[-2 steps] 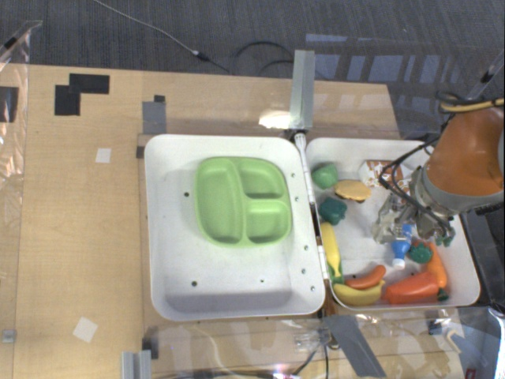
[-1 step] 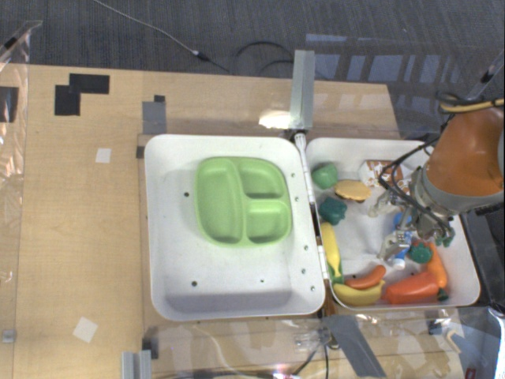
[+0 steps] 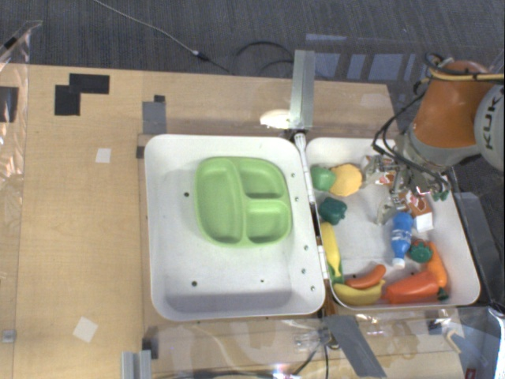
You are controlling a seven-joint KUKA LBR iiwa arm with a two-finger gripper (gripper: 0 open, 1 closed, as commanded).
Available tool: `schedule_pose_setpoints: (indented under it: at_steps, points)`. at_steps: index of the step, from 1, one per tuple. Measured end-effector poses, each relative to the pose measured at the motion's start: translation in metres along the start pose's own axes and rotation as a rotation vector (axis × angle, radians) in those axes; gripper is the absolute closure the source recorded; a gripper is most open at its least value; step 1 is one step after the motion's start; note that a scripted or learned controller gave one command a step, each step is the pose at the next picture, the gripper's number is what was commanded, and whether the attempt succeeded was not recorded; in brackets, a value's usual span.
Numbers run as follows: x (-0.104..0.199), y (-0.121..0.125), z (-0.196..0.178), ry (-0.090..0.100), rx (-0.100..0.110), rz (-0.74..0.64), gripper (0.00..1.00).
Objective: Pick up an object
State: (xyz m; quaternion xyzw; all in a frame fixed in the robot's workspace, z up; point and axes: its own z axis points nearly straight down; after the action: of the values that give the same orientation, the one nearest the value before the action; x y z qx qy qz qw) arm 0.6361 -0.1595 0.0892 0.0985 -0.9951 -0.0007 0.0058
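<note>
A light green divided plate [image 3: 241, 200] sits in the white left bin [image 3: 170, 290]. The white right bin [image 3: 465, 279] holds a yellow lemon [image 3: 346, 180], a dark green pepper [image 3: 331, 209], a yellow banana [image 3: 357, 293], an orange carrot [image 3: 412, 288] and a blue bottle [image 3: 402, 235]. The table [image 3: 71, 235] is pale wood with black squares [image 3: 79, 91]. The arm [image 3: 454, 113] is orange-banded.

The tool [image 3: 401, 186] hangs over the right bin [image 3: 359, 229] above a blue bottle [image 3: 401, 237] among toy vegetables; a green divided plate [image 3: 241, 200] lies in the left bin [image 3: 170, 235].
</note>
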Motion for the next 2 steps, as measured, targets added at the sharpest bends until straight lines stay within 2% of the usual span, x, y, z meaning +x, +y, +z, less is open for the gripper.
schedule_pose_setpoints:
  at_steps: [1, 2]
  points:
    - [0.065, -0.002, 0.001, -0.023, 0.004, 0.144, 0.00]
    - [0.082, 0.010, 0.000, -0.027, 0.006, 0.193, 0.00]
